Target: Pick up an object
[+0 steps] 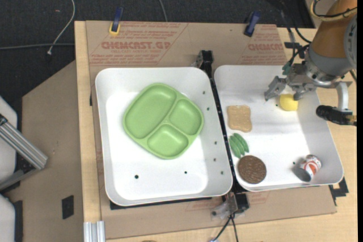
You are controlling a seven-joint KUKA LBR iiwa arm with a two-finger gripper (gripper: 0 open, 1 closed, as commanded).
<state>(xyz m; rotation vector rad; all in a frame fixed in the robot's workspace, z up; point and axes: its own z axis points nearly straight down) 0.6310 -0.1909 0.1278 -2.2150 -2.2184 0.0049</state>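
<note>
In the right bin (317,139) a small yellow object (288,102) lies near the far right. My gripper (285,93) hangs just above and behind it, open, with its fingers spread to either side and nothing between them. Also in this bin are a tan bread-like slice (239,117), a green leafy piece (239,144), a brown round patty (251,169) and a small red-and-white object (310,166) by the near right corner.
The left bin (113,178) holds a green divided plate (163,119). A black clamp (204,58) sits between the bins at the back. Blue clips (117,20) (252,23) pin the cardboard base. A black part of the arm (334,114) juts over the right rim.
</note>
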